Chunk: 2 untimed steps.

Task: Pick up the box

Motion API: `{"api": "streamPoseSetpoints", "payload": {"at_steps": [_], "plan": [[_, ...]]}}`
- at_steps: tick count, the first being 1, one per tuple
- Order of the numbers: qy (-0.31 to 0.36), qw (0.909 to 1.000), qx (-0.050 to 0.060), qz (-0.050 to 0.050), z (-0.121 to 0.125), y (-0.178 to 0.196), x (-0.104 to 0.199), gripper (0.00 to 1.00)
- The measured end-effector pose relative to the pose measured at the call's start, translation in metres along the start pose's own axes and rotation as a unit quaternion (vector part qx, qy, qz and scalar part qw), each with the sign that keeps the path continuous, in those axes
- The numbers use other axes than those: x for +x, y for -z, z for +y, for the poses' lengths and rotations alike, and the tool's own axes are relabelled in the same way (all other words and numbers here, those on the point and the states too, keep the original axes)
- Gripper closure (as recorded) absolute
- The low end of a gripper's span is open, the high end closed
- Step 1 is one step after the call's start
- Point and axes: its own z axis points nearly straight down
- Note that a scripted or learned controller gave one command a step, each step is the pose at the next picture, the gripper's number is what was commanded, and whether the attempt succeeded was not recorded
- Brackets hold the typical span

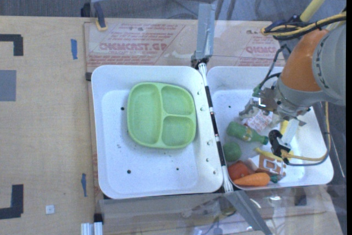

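Camera view: the pincer point(263, 106) hangs low over the far half of the right shallow white bin point(234, 97). I can't tell whether it's spread or pressed together. Toward the near edge from the pincer, clearly apart from it, lies the small orange-and-white cardboard box point(270, 164). Just beneath the pincer, on its left side, is a crinkled white-and-pink packet point(256, 120). Nearer and left of the pincer I see a green bottle-shaped toy point(245, 132), a round green toy vegetable point(232, 150) and a red toy tomato point(237, 169), plus an orange toy carrot point(254, 179) just beside the box. Well left of the pincer, the left shallow white bin point(110, 173) holds a pale green three-compartment plate point(161, 115).
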Motion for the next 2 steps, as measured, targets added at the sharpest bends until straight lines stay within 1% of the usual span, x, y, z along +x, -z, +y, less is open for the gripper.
{"api": "streamPoseSetpoints", "payload": {"at_steps": [1, 2], "plan": [[-0.001, 1.0, -0.001, -0.002, 0.001, 0.01, -0.002, 1.0], [0.039, 0.9992, 0.004, -0.001, -0.007, 0.095, 0.067, 1.0]]}}
